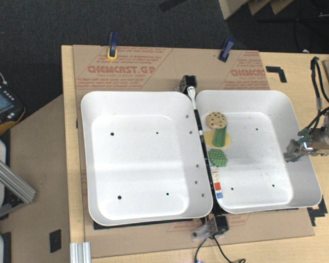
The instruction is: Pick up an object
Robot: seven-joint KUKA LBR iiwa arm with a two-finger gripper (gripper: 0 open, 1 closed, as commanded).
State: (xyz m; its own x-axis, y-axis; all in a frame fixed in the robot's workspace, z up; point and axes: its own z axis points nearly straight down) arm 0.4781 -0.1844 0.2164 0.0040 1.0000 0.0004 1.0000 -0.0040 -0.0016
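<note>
**Objects bunched at the divider, gripper waiting at the far rim**

A tan perforated disc [215, 119], a green cylinder [220, 135] on a yellow piece [213, 139] and a green mesh ball [218, 158] sit clustered at the left edge of the right bin [274, 199], close against the divider.

The gripper [296, 149] hangs at that bin's right rim, well apart from them; whether its fingers are spread cannot be told, and nothing shows between them.

A clean pick likely needs a reach left and a descent on an outer piece, avoiding the wall.

The left bin [98, 201] lies alongside on brown cardboard [153, 64], dark floor beyond.
</note>
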